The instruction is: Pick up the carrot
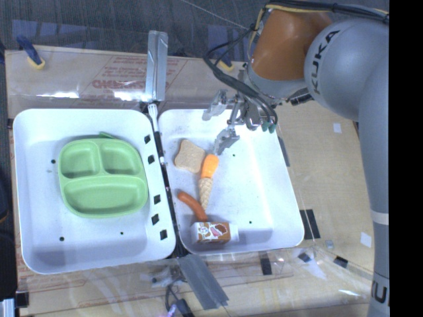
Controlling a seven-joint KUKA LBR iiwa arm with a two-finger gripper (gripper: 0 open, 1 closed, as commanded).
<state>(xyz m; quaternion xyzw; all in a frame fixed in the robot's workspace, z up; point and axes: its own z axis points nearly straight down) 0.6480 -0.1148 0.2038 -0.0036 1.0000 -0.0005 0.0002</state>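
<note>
Two bins: in the right one [277, 197] we see the carrot [192, 205] at six o'clock; the pincer [227, 139], open and empty, hangs at twelve o'clock.

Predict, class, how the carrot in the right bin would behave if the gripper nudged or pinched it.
The carrot looks like rigid toy plastic, so probably stiff and light. Its tapered, rounded body would likely roll or pivot when nudged. Its smooth surface may slip between the gripper fingers.

Light: even, fairly bright overhead, soft over my bench.
Shadows: faint along the inner walls of my left bin [26, 243].
Glare: pale sheen on the clear plastic sheet [99, 78].
Sharpness: moderate; small details grainy.
</note>
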